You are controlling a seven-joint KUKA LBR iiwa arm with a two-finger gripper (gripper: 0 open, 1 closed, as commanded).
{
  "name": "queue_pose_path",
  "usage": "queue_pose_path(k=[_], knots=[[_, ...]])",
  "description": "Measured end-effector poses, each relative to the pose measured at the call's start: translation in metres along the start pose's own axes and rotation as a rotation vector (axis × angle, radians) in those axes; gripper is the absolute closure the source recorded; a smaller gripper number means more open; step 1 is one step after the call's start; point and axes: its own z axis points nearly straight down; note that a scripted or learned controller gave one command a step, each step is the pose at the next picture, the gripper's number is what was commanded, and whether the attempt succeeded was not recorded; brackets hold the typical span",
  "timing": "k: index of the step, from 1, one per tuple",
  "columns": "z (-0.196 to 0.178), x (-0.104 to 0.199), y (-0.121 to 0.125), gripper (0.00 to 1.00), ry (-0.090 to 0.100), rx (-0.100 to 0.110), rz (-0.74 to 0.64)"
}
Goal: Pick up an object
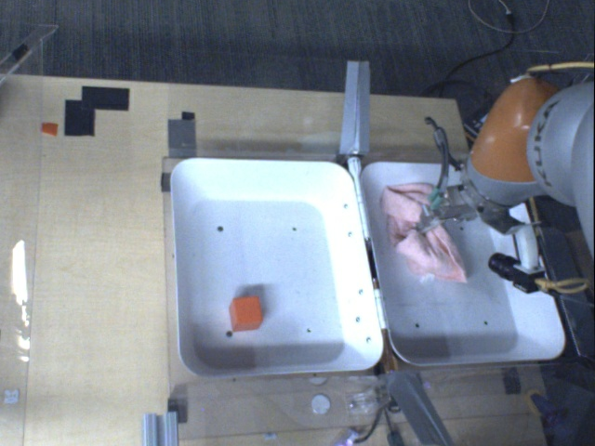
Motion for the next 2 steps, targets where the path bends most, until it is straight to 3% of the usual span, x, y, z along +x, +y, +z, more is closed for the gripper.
queue_pose_path(k=[1, 2], knots=[[-0.012, 0.001, 0.002, 1.00, -0.001, -0.006, -0.003], [-0.082, 0.043, 0.033, 1.00, 0.002, 0.013, -0.071]])
